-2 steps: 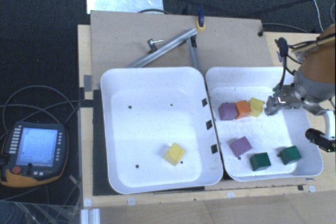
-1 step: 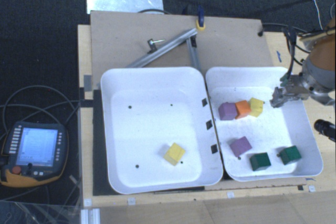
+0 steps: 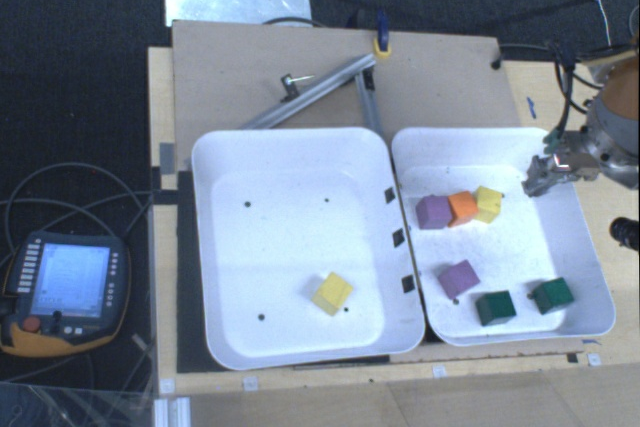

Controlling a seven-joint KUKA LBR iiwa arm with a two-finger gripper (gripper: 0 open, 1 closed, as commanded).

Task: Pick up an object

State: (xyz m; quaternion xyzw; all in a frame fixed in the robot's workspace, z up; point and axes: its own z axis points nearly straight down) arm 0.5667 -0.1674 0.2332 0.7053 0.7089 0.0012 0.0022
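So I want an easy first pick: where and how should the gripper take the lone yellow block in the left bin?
Probably straight from above, closing on two opposite flat sides of the yellow block. It lies alone on the left bin floor, turned at a slant to the walls, so the gripper should likely turn to match its faces.

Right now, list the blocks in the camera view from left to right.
yellow block → upper purple block → lower purple block → dark green block → right green block. The orange and small yellow blocks overlap others' span, so omitted.
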